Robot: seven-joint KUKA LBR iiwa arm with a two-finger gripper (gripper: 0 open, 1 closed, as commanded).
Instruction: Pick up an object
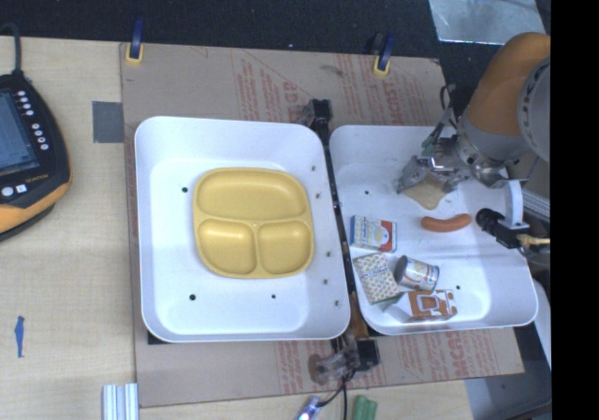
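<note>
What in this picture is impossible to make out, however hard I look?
- Camera view: the tan piece lies partly under the hand, so its shape, and whether it is gripped, stay unclear.
- Camera view: the print on the carton and the can is too small to read.
- Camera view: the screen device is cut off by the left edge.

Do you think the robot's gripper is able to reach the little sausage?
Probably yes. The sausage lies by itself on the floor of the right bin, close to the gripper, with nothing lying on top of it.
</note>
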